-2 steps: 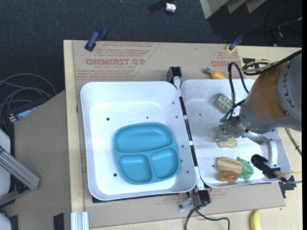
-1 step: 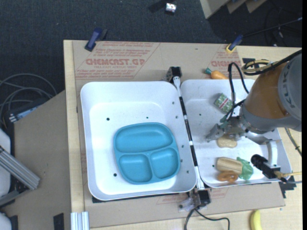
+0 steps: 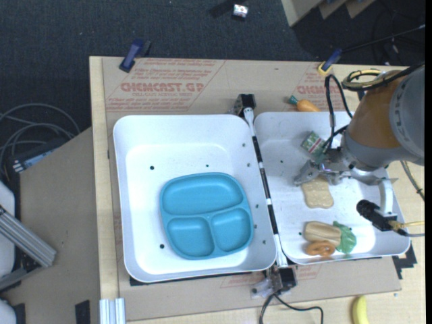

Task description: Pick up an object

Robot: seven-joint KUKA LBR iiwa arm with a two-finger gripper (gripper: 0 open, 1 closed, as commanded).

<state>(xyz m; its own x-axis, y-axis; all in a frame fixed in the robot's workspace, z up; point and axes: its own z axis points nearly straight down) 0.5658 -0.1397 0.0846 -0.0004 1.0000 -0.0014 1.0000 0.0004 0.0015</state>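
The right bin (image 3: 283, 130) holds several small objects. A flat tan biscuit-like piece (image 3: 317, 195) lies near its middle. A small green and white packet (image 3: 311, 142) lies toward the back. At the front lie a tan bun-like piece (image 3: 321, 231), an orange ring (image 3: 318, 249) and a green scrap (image 3: 346, 240). My gripper (image 3: 316, 173) is low in this bin, just above the tan flat piece and in front of the packet. Nothing shows between its tips.
The left bin (image 3: 135, 147) holds a blue divided tray (image 3: 206, 214). A small orange carrot-like thing (image 3: 305, 104) lies on the bench behind the right bin. Blue clamps (image 3: 135, 55) sit at the board's far edge. A yellow object (image 3: 360, 310) lies at the bottom.
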